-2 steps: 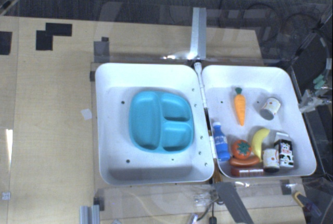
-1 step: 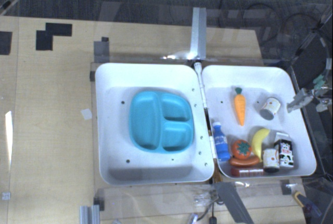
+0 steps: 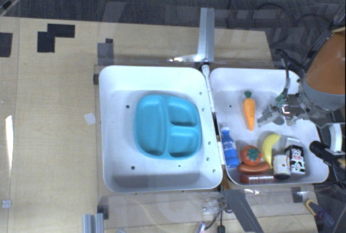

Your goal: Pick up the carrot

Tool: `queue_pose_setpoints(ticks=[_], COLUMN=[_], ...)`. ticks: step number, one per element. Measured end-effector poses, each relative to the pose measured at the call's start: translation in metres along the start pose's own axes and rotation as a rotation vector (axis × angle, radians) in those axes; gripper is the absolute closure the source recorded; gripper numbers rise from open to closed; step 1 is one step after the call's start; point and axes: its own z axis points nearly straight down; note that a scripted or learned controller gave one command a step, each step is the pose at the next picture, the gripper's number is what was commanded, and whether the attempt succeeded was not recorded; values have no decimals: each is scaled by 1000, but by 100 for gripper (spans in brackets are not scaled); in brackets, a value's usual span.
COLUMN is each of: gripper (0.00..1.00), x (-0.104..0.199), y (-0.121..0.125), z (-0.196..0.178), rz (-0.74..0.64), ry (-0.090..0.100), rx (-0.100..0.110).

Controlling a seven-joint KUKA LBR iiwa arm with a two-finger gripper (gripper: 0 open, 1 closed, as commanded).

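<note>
The carrot (image 3: 249, 113) is orange with a green top and lies lengthwise in the upper middle of the right bin (image 3: 232, 83), top pointing to the far side. My gripper (image 3: 274, 113) hangs over the same bin just right of the carrot, apart from it. The grey wrist and its orange band (image 3: 328, 64) come in from the right edge. Nothing shows in the gripper's grasp.
Along the right bin's near side lie a blue bottle (image 3: 228, 147), a red tomato (image 3: 251, 154), a banana (image 3: 269, 145), a brown sausage (image 3: 255, 168), a small can (image 3: 281, 166) and a cow-print carton (image 3: 295, 160). The left bin (image 3: 116, 118) holds a blue divided plate (image 3: 166, 125).
</note>
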Motion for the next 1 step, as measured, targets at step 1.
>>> queue_pose_setpoints(ticks=[1], gripper=[0], x=[50], y=[70], z=[85], rz=[-68], ry=[-2], rx=[-9])
